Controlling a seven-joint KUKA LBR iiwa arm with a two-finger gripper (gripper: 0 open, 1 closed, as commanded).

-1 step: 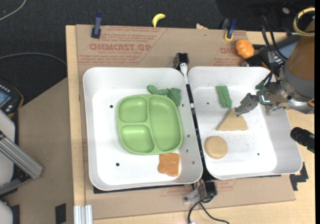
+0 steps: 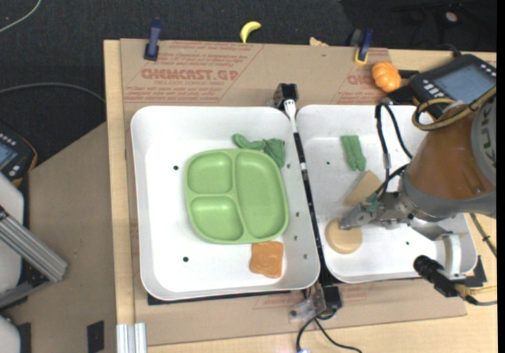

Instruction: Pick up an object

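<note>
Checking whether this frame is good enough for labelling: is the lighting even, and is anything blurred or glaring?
Camera view: lighting is soft and even, with only faint shadows under the green divided plate; the white bins are bright but keep their detail; the gripper near the tan round object looks slightly soft, and the arm's orange band is blurred.

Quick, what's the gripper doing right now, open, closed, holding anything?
Gripper: cannot be told; it sits low in the right bin, just above the round tan piece.
</note>
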